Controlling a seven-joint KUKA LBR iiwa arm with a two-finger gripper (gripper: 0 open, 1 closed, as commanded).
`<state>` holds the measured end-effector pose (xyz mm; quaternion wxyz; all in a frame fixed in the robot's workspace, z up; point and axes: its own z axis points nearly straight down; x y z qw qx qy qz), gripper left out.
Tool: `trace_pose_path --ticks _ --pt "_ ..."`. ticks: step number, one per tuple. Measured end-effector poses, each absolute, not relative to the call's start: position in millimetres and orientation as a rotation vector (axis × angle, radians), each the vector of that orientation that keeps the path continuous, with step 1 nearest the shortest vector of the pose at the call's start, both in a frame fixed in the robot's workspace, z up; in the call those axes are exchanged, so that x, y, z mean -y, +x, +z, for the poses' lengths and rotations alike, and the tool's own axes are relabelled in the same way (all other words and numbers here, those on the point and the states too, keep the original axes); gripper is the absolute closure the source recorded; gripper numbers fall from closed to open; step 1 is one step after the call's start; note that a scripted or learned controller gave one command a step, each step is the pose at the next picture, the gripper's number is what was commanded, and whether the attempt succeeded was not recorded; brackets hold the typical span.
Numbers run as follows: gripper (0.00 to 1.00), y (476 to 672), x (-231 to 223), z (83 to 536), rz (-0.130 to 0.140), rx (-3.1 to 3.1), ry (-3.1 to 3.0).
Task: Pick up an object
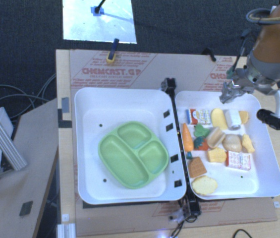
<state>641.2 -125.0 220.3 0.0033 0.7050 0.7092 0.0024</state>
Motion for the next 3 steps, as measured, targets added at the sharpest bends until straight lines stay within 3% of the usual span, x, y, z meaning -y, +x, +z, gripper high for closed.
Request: trace_pose_path --ticks 1,3 --pt "1.0 639.2 67 231 0.005 -2.231 2.21" --pt "1.0 615.0 -51 220 0.002 -2.233 2.212"
